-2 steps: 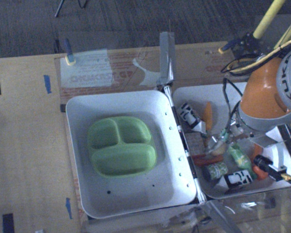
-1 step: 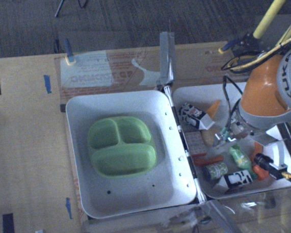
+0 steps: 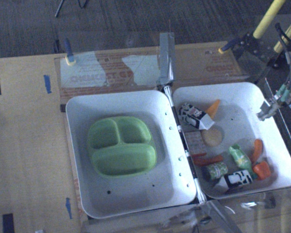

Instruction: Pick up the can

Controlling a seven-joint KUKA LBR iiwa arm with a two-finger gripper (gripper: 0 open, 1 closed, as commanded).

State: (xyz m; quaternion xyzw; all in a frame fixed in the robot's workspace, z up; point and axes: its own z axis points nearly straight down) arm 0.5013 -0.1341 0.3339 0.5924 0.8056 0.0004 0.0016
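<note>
The can (image 3: pixel 217 170) is small and green and lies on its side near the front of the right bin (image 3: pixel 235 90). It rests between a red chili (image 3: pixel 207 159) behind it and a black-and-white carton (image 3: pixel 237 179) at its front right. My gripper (image 3: pixel 266 112) hangs over the right rim of that bin, well to the right of the can and farther back, with nothing seen in it.
The right bin also holds a cow-patterned carton (image 3: pixel 193 116), a carrot (image 3: pixel 213 107), a beige disc (image 3: pixel 213 137), a green bottle (image 3: pixel 238 156) and two orange-red vegetables (image 3: pixel 261 169). A green divided plate (image 3: pixel 121 145) lies in the left bin (image 3: pixel 83 160).
</note>
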